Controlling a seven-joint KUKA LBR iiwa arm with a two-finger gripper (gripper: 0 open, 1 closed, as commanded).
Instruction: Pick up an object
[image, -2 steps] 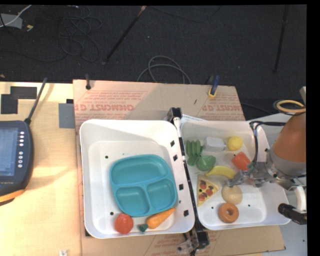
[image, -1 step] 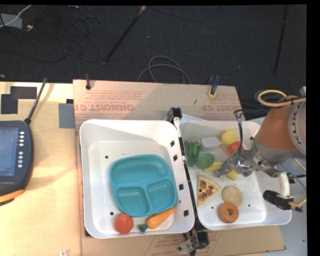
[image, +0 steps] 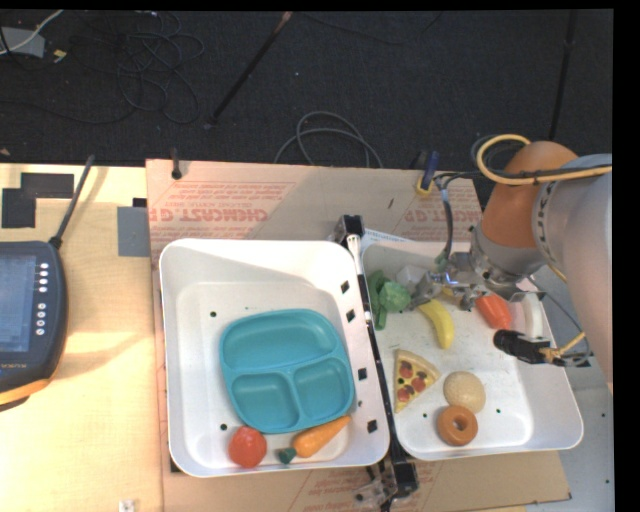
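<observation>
Two shallow white bins sit side by side on a sheet of cardboard (image: 250, 200) laid over the bench (image: 100, 210), probably so that anything lifted from one has a landing place next door. The arm (image: 560, 230) reaches in from the right and hangs its hand (image: 446, 287) low over the far part of the right bin (image: 545, 425), most likely because the toys crowd closest there. Whether the hand is apart or together I cannot tell, as this slanted view does not show it plainly, and nothing is seen gripped in it. The likeliest object to pick lies right by it: a banana (image: 438, 323) just on the near side of the hand. A green leafy toy (image: 392, 297) sits to the banana's left against the bin's wall, and a red-orange piece (image: 493, 309) lies close on the other side. Nearer the camera, apart from the hand, lie a pizza slice (image: 413, 378), a pale round roll (image: 464, 390) and a doughnut (image: 458, 425). That makes six things in the right bin, one of each. The left bin (image: 190, 300) bears three: one teal plate (image: 285, 375) with three compartments, plus one tomato (image: 247, 446) and one carrot (image: 322, 436) just beside its near edge.
</observation>
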